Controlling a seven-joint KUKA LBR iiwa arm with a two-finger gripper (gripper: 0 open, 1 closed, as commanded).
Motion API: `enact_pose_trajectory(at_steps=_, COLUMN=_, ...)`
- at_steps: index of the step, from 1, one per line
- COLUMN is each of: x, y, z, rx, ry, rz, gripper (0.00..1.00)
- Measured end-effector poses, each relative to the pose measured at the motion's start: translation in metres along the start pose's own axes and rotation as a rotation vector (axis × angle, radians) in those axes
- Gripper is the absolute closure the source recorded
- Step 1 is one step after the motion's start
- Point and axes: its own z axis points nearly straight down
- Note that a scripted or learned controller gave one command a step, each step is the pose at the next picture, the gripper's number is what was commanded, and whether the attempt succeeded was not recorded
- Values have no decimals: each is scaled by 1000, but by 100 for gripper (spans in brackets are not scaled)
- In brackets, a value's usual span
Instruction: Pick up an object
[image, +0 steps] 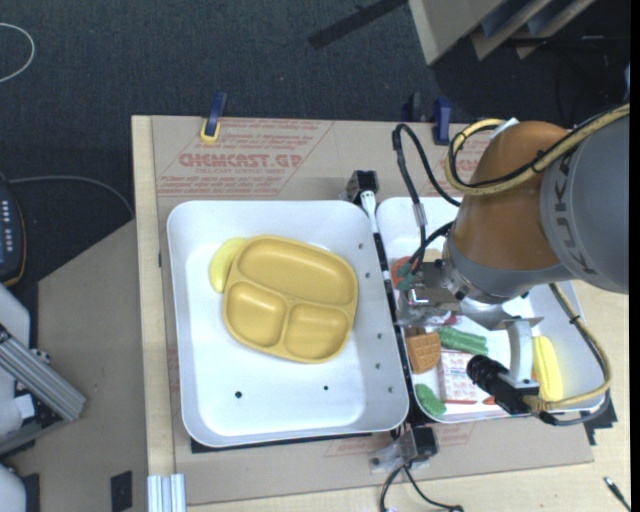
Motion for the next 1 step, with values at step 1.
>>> enact_pose_trajectory(at_steps=1, x=-2, y=4, z=-1, rx=-4, ry=-1, rz=0, gripper=100)
